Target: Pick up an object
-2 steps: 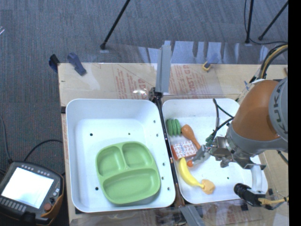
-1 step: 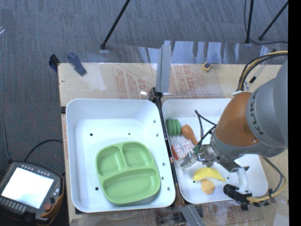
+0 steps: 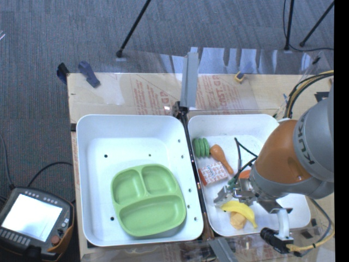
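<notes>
The grey arm with its orange band (image 3: pixel 283 160) is reaching in over the right bin (image 3: pixel 256 121), and its gripper (image 3: pixel 232 192) is hanging low over the bin's middle toward the near rim. How the jaws are standing cannot be told, since the metal parts there are small and partly hidden by the wrist. Just beside the gripper, toward the bin's near edge, a yellow banana (image 3: pixel 242 209) is lying with a pale orange lump (image 3: pixel 238 220) touching it. Near the bin's left wall a green ridged object (image 3: pixel 201 147) is sitting, with an orange carrot-shaped toy (image 3: pixel 221 156) just beside it and a small red-and-white packet (image 3: pixel 212 173) lying closer to the gripper. A black cable is crossing the bin floor by the arm. The left bin (image 3: pixel 90 146) is carrying a green divided plate (image 3: pixel 148 201), resting toward its near right corner.
</notes>
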You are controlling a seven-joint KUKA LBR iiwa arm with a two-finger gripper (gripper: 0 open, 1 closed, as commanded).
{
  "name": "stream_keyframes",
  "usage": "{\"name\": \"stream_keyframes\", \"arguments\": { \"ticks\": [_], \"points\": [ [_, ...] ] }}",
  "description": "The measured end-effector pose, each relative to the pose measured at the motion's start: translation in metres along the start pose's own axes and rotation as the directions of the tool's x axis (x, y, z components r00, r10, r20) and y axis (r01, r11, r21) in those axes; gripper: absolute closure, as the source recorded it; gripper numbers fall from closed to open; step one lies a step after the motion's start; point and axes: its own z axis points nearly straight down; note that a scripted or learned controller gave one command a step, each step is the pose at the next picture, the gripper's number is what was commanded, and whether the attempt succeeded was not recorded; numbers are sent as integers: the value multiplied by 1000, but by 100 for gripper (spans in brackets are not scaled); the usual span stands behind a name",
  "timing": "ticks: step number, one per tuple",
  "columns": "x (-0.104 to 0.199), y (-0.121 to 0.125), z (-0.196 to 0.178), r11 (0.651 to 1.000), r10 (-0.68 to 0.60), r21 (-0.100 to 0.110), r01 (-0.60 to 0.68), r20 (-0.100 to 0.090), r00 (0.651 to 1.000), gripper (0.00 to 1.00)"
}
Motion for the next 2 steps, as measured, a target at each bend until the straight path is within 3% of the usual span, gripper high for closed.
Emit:
{"name": "stream_keyframes", "arguments": {
  "ticks": [1,2],
  "points": [
    [5,90,-1,994,108,-3,-108,2,994,0],
    [62,80,-104,995,96,-9,-96,0,995,0]
  ]
}}
